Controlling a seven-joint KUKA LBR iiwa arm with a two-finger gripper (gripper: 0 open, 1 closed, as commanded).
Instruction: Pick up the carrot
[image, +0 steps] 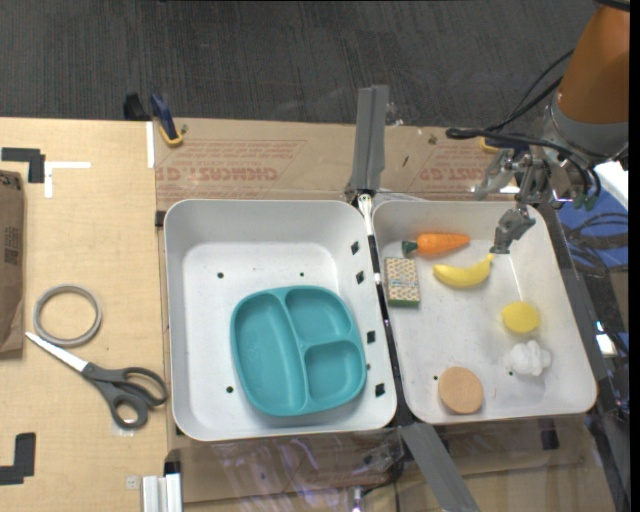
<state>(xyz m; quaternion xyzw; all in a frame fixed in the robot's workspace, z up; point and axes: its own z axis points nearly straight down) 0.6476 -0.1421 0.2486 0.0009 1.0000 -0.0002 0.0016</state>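
The orange carrot, with a green stem end pointing left, lies on its side near the back of the right bin. A yellow banana lies just in front of it, almost touching. My gripper hangs over the back right part of that bin, roughly a carrot's length to the right of the carrot's tip and just above the banana's right end. Nothing shows in its grasp.
The right bin also holds a small patterned box, a yellow lemon, a white crumpled lump and a tan disc. A teal divided plate lies in the left bin. Scissors and a tape roll lie on the bench at left.
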